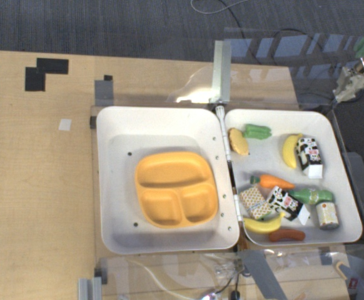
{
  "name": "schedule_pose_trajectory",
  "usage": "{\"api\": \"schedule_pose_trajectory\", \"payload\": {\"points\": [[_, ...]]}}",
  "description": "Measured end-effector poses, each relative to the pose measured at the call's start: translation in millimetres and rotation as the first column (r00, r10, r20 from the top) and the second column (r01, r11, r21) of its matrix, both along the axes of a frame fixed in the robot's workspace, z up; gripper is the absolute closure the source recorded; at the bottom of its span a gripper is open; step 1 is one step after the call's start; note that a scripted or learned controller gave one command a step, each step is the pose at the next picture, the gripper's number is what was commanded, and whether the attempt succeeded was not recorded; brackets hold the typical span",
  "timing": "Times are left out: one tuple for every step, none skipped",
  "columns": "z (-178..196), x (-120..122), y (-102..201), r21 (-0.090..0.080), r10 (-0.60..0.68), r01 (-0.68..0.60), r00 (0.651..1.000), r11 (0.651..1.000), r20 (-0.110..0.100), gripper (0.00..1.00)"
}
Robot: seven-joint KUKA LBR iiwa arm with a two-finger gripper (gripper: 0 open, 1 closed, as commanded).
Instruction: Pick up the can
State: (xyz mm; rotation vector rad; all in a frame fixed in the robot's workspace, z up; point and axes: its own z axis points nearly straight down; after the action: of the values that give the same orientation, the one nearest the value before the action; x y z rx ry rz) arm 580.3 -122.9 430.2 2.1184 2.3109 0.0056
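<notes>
Tin can (327,215) beside green bottle (311,197)

A robotics lab test bench, not a home: two shallow white bins (107,167) sit side by side on a plywood bench (38,186) marked with black tape squares (44,72), with metal brackets (222,67) at the bins' edges and a loose cable (257,5) across grey carpet (107,11).

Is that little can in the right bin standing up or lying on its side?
Lying on its side: the small silver can with a pale label shows its long labelled side, near the right white bin's lower right corner.
</notes>
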Motion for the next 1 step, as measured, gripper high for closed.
{"api": "schedule_pose_trajectory", "payload": {"points": [[6.5,-92.8,-30.1,0.002,-0.292,0.292,0.957,0.957,0.0,1.0]]}}
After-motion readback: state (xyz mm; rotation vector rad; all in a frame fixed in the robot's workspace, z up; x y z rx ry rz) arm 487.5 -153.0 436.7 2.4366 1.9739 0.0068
